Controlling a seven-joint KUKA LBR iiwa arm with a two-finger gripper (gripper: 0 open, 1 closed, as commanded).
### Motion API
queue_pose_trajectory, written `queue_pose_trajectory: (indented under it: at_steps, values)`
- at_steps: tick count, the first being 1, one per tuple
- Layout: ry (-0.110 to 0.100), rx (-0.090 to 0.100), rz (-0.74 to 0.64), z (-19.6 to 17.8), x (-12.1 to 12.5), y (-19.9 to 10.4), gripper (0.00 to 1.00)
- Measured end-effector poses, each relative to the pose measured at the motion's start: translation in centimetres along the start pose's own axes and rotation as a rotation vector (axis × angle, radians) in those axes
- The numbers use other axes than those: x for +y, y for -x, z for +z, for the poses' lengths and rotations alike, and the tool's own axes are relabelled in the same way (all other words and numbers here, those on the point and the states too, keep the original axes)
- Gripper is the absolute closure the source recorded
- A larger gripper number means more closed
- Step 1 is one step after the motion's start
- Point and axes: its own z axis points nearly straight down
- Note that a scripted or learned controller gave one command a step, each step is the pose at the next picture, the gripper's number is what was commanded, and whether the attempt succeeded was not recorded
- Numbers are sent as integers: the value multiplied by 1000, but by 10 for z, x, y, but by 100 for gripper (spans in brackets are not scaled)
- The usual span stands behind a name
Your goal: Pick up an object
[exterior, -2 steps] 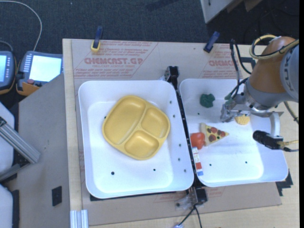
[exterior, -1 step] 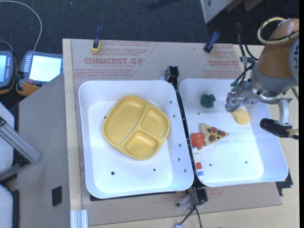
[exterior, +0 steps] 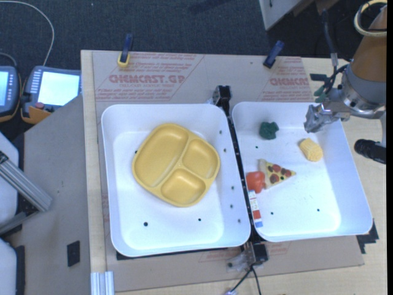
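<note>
The right bin [exterior: 344, 220] holds a green broccoli piece [exterior: 268, 129], a yellow corn cob [exterior: 311, 150], a pizza slice [exterior: 276, 173] and a red piece [exterior: 255, 180] beside it. A marker-like stick [exterior: 254, 207] lies along the bin's left wall. My gripper [exterior: 314, 121] hangs at the far right of the right bin, just above and behind the corn cob, and nothing shows between its fingers. The arm's orange band [exterior: 371, 51] is at the upper right.
The left bin [exterior: 123, 226] carries a yellow divided plate [exterior: 176, 163]. Black clamps [exterior: 222, 94] sit between the bins at the far side and near side. Blue clips [exterior: 273, 53] pin the cardboard at the back edge. Screens [exterior: 52, 88] stand at the far left.
</note>
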Motion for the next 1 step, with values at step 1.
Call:
queue_pose_trajectory:
  at_steps: [1]
  values:
    - [0,0,0,-21,1,0,100]
